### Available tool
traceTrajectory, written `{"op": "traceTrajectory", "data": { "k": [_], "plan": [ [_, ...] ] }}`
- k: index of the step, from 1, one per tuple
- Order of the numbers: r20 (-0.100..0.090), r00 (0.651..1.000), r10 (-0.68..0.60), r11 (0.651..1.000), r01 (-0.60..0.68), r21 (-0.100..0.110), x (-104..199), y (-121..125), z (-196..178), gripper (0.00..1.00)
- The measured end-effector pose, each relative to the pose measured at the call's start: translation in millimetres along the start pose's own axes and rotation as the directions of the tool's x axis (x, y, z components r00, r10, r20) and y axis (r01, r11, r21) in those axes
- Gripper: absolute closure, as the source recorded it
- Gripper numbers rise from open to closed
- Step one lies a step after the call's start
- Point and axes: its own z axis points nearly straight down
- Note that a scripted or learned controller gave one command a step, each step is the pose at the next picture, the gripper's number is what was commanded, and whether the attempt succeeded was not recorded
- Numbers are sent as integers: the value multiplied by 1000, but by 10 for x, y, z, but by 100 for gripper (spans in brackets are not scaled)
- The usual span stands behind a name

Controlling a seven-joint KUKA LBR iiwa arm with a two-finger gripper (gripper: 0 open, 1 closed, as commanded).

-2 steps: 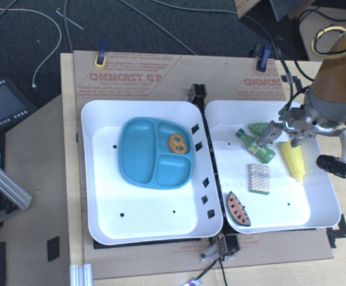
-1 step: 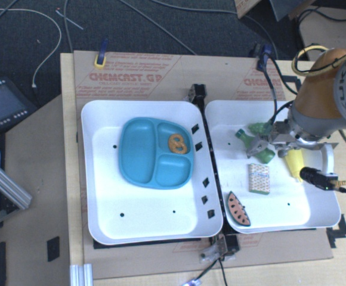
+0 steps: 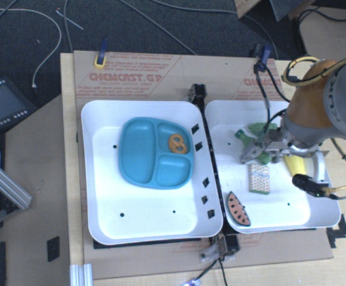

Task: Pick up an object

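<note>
Item 1, landmark: the right bin (image 3: 316,219), which I use as reference for everything below.

Item 2, gripper (image 3: 263,152): low inside the right bin, near its upper middle. I read two grey fingers (image 3: 249,155) splayed apart with nothing between them, though the wrist shadows them and I may be misjudging the gap.

Item 3, sponge block (image 3: 259,178): a small speckled tan rectangle lying flat on the right bin's floor, just below the gripper and apart from it. I judge it light, soft and compressible, not fragile and not slippery; I would take it across its short sides and expect it to squash slightly.

Item 4, green object (image 3: 255,130): near the right bin's upper wall, partly hidden by the arm; shape unclear.

Item 5, yellow object (image 3: 295,164): right of the sponge block, half under the wrist.

Item 6, watermelon slice (image 3: 237,209): on the right bin's lower-left rim; thin and awkward to pinch.

Item 7, blue tray (image 3: 155,154) with a pretzel (image 3: 177,143): in the neighbouring bin, left of the right bin.
</note>
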Motion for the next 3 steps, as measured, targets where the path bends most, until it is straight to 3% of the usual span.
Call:
{"op": "traceTrajectory", "data": {
  "k": [1,3],
  "plan": [
    [0,1000,0,1000,0,-5,1,14,-133,100],
    [3,1000,-2,1000,2,-11,68,-34,-1068,100]
  ]
}}
